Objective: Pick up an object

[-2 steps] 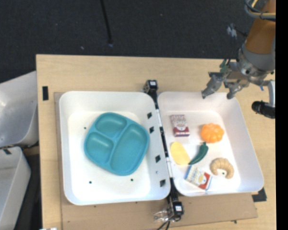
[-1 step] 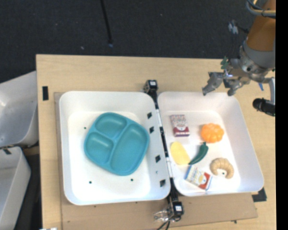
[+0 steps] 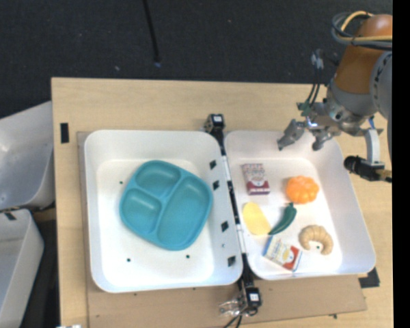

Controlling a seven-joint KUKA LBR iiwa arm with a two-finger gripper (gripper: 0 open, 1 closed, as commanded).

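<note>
Nothing is picked yet: the gripper (image 3: 305,136) hangs with jaws open and empty above the right bin (image 3: 352,183), toys untouched.

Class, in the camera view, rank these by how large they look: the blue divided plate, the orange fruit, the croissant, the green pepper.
1. blue divided plate
2. orange fruit and croissant: they look alike, so unranked
3. green pepper
</note>
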